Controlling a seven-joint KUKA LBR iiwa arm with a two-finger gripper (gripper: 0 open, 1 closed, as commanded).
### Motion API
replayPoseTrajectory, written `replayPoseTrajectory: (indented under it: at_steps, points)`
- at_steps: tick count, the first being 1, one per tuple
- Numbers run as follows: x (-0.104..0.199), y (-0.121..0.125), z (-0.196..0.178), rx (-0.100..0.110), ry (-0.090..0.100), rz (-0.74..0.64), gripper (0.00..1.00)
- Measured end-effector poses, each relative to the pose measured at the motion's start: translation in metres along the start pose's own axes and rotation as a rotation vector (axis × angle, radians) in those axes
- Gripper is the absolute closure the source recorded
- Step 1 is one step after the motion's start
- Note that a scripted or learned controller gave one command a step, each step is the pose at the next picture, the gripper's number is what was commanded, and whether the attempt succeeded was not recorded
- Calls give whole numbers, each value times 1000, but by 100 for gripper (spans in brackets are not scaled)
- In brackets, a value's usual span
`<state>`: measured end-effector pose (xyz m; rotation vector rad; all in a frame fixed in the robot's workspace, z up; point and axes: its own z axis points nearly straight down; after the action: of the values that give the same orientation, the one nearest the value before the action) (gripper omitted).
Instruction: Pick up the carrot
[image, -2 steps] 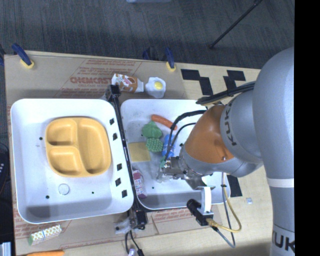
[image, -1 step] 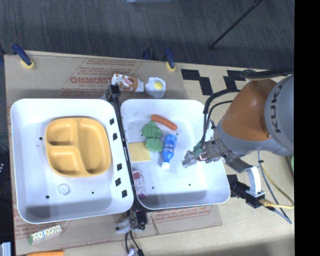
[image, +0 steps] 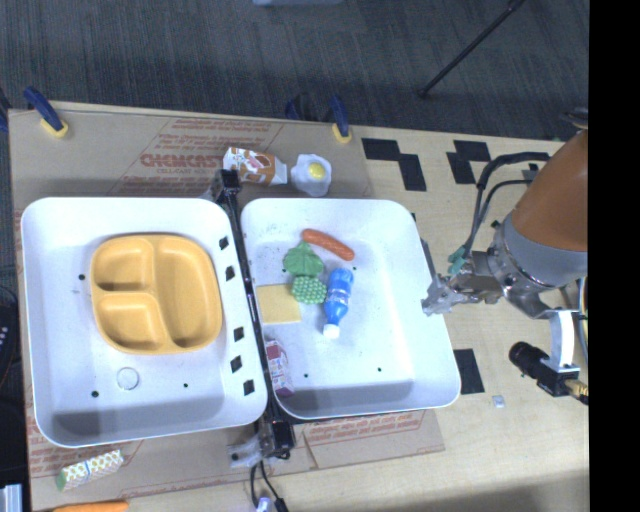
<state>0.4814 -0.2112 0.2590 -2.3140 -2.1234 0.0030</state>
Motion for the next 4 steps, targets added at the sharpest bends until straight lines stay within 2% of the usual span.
replayPoseTrajectory:
  at_steps: [1,2,3,4]
  points:
    - [4,-3,-41,0,1,-43,100]
    - [10,8,167,3,4,393,100]
    - [15,-6,-11,0,1,377,100]
    - [8,-6,-64,0,1,189,100]
